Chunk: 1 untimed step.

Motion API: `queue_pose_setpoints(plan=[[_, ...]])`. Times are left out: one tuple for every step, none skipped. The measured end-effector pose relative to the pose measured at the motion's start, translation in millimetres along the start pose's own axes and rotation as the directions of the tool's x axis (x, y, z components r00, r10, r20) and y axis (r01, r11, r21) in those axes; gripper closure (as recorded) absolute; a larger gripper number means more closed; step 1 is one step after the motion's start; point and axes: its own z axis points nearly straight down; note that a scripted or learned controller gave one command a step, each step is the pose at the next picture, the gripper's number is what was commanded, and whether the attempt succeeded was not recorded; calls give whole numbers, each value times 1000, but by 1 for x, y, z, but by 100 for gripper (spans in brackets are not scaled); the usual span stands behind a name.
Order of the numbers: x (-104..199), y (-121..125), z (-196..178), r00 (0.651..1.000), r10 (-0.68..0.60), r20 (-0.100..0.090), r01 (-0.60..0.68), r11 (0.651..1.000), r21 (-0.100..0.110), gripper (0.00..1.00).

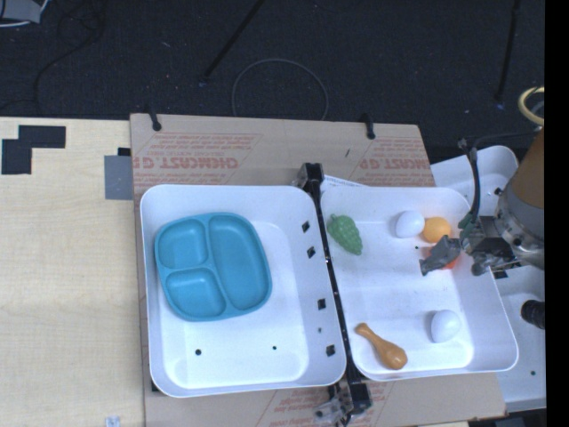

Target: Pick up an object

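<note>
We saw two white bins (pixel 227 376) on brown cardboard (pixel 267 154) printed with red lettering, over a pale wood-grain counter (pixel 62 283). A turquoise divided plate (pixel 213 265) lay in one; a green leafy piece (pixel 345 235), two white balls (pixel 409 224), an orange ball (pixel 436 229) and a tan drumstick (pixel 382 345) lay in the other. The pincer (pixel 442 256) was dark grey.

Orange ball (pixel 436 229) beside white ball (pixel 409 224)
</note>
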Motion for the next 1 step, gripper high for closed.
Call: queue_pose_setpoints(plan=[[0, 2, -6, 1000, -2, 3, 2, 1000, -12, 0]])
